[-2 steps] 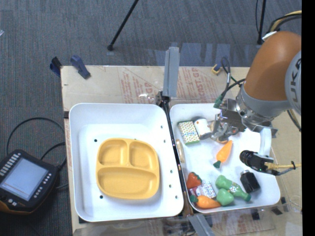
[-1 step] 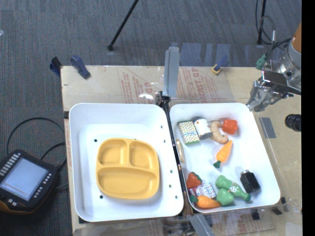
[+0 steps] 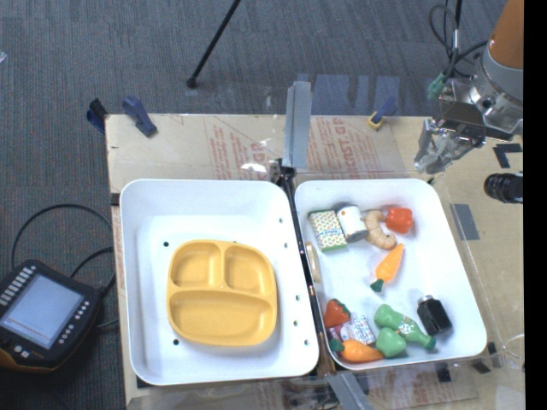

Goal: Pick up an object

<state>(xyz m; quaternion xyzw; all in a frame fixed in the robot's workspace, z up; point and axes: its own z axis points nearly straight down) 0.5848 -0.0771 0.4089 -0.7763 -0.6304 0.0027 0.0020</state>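
Note:
My gripper hangs above the bench just past the back right corner of the right bin, open, with nothing between its fingers. Inside that bin, towards the back, lie a green-and-white box, a small white can, a beige curled toy and a red toy vegetable. An orange carrot sits mid-bin. Along the front are a black block, green toy vegetables, a red strawberry, a white packet and a second carrot.
The left bin holds a yellow divided plate. A grey metal post stands at the back between the bins. A control tablet lies on the floor at the left.

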